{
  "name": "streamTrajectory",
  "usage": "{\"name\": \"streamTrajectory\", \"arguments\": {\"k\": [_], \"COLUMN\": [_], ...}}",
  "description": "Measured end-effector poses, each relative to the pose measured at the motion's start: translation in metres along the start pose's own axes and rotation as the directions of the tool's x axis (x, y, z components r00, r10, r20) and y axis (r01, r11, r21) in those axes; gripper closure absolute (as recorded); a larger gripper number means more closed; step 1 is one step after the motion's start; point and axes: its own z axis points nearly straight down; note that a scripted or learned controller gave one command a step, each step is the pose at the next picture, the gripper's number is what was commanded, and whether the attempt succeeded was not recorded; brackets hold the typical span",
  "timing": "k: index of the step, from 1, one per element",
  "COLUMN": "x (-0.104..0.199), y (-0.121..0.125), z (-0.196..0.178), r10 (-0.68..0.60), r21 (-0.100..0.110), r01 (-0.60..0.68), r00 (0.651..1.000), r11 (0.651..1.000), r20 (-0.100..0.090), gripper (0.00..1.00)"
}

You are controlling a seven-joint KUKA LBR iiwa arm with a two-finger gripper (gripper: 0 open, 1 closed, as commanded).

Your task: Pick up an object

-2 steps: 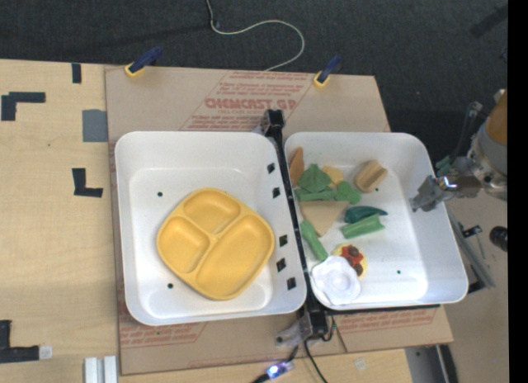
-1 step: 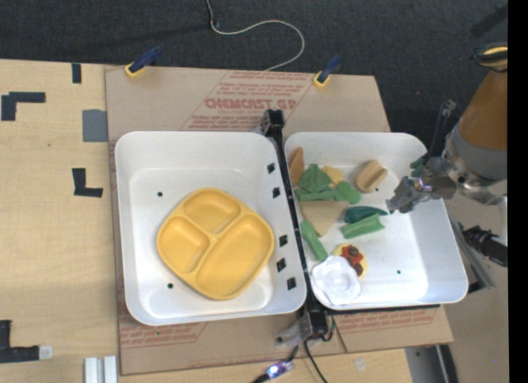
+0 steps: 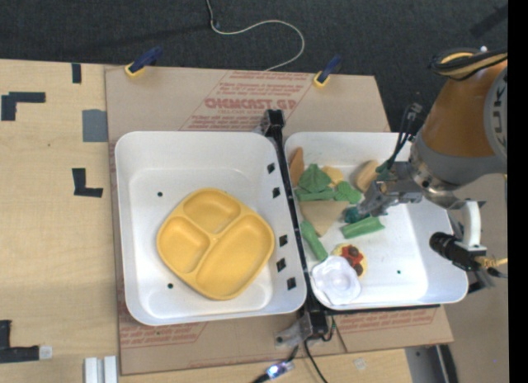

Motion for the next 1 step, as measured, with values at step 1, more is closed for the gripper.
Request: {"name": "streamTrajectory", "arguments": {"k": [1], "x": [0.0276], "y": [0.0102], "z": [-0.0150], "r10": [0.001], "r21": [-0.002], "r01": [-0.001], "r00": [1.000], "r11": [1.000], "r20": [0.001], "gripper": [1.00]}}
